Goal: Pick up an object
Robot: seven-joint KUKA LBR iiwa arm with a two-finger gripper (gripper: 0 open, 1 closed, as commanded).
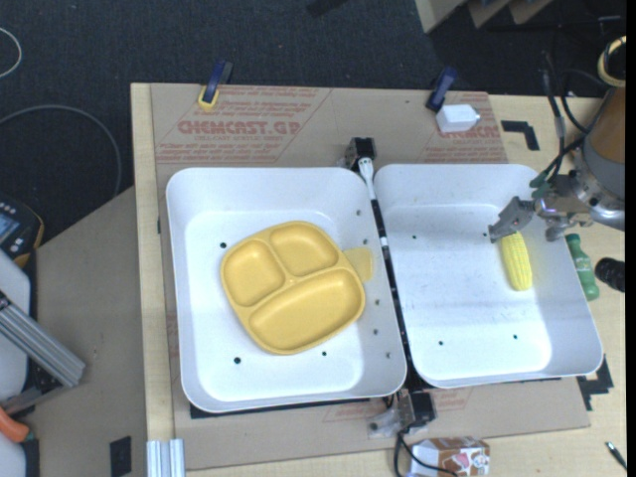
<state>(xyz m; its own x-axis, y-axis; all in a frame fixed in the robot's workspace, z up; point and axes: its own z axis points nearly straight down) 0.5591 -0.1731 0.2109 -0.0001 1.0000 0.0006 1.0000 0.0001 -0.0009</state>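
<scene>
A yellow corn cob [517, 260] lies in the right bin [467, 356], near its right side. My gripper [542, 228] hangs just above the cob's far end, open, with one grey finger [507, 221] to the cob's upper left and nothing held between the fingers. A green object [584, 268] rests against the right bin's right wall, beside the cob. In the left bin [199, 217] a yellow divided plate [291, 285] lies flat, and a small yellow piece [360, 262] pokes out at its right edge.
A black clip [362, 152] sits at the far end of the seam between the bins. A white block [457, 118] and a blue clamp [441, 89] stand on the cardboard behind the right bin. Cables hang at the far right.
</scene>
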